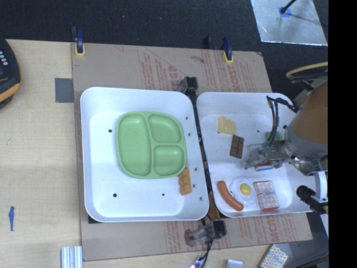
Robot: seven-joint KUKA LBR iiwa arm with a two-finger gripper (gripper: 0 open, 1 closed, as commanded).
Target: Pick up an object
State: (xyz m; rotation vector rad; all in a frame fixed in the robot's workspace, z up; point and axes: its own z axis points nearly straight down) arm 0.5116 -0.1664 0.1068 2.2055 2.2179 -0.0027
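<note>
**Operator:** Report end-effector position and state.

**Technician:** The gripper [262,159] sits low inside the right bin [215,102], near that bin's right side. The arm [309,124] enters from the right edge above it. Finger state — cannot tell; the metal parts blur together from this angle. No item is visibly between them.

**Operator:** List the contents of the right bin.

**Technician:** Five items. A pale yellow cheese wedge [226,125] lies toward the far wall. A brown chocolate bar [237,146] lies just in front of it, left of the gripper and near it. Along the near wall, left to right: a sausage [230,195], a fried egg [243,189], and a pink-and-white wafer [265,195]. The egg and the sausage touch or nearly touch. The wafer lies directly below the gripper in the view.

**Operator:** And the left bin?

**Technician:** The left bin [92,149] holds a green divided plate [150,144] — three compartments, centred. A small orange cracker [184,181] lies just beside the plate's near-right corner, apart from it.
</note>
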